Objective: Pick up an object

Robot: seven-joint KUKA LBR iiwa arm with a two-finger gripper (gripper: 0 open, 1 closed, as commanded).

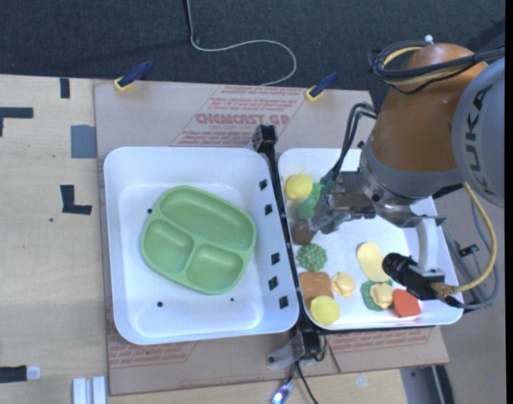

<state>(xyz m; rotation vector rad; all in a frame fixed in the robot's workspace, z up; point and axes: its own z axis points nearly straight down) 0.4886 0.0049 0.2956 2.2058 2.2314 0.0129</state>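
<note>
The right bin (pixel 446 251) holds several toy foods. A yellow ball (pixel 297 186) lies at its far left, with a green piece (pixel 306 206) just below it and a brown piece (pixel 302 233) under that. Nearer the front lie a green broccoli (pixel 312 256), an orange-brown block (pixel 315 284), a second yellow ball (pixel 324 310), a pale yellow piece (pixel 371 260) and a red piece (pixel 406 303). My gripper (pixel 322 217) is down in this bin at its left side, right beside the green and brown pieces. Its tips are dark and partly hidden by the wrist.
The left bin (pixel 125 225) holds a green divided plate (pixel 198 238). A black divider with clips (pixel 275 225) runs between the bins. The arm's orange band (pixel 424 108) and grey body overhang the right bin's far half. A black cable fitting (pixel 412 274) lies over the right bin's front.
</note>
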